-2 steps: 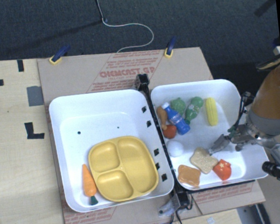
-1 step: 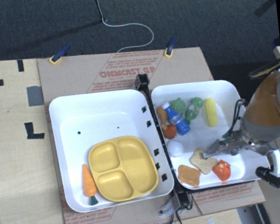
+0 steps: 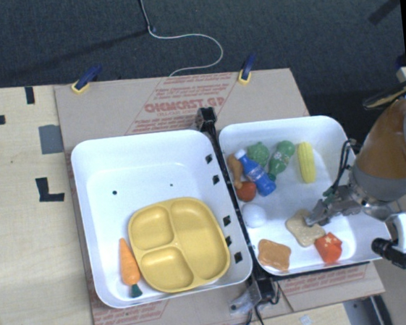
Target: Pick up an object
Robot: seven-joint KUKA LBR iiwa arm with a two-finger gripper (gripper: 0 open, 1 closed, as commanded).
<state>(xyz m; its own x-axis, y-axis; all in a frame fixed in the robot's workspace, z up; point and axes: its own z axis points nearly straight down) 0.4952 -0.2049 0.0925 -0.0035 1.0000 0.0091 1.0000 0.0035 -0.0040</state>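
White plastic made up both shallow bins, which sat side by side on a sheet of brown cardboard [image 3: 174, 103] laid over the pale wooden bench [image 3: 22, 237]. The left bin [image 3: 98, 170] had a broad bare floor along its far half; nearer the camera a yellow divided plate [image 3: 177, 242] took the middle, and an orange toy carrot [image 3: 129, 265] lay just beside the plate's left edge, close to the bin's left wall. The right bin [image 3: 323, 126] was more crowded: a blue bottle [image 3: 257, 175], green vegetables [image 3: 271, 154] and a yellow corn cob [image 3: 306, 161] clustered toward its far wall, a small red piece [image 3: 246, 189] and a white ball [image 3: 255, 215] lay near the shared inner wall, and a brown bread-like piece [image 3: 274, 253] and a red strawberry-like piece [image 3: 329, 247] lay along the near wall. Open floor remained in the middle of that bin and at its far right corner. The gripper [image 3: 318, 215] reached in from the right, low over a tan toast slice [image 3: 304, 230], its dark fingers [image 3: 323, 210] at the slice's upper edge; how far apart they stood, or whether they gripped anything, could not be told. The grey arm with its orange band [image 3: 391, 147] hung over the bin's right wall. Red printing on the cardboard seemed to read "CHEMCAST GP" [image 3: 182, 105], with smaller lines too faint to read. Two yellow-and-blue clamps [image 3: 86, 80] held the cardboard's far edge, and a white cable [image 3: 181, 37] looped across the dark floor beyond.
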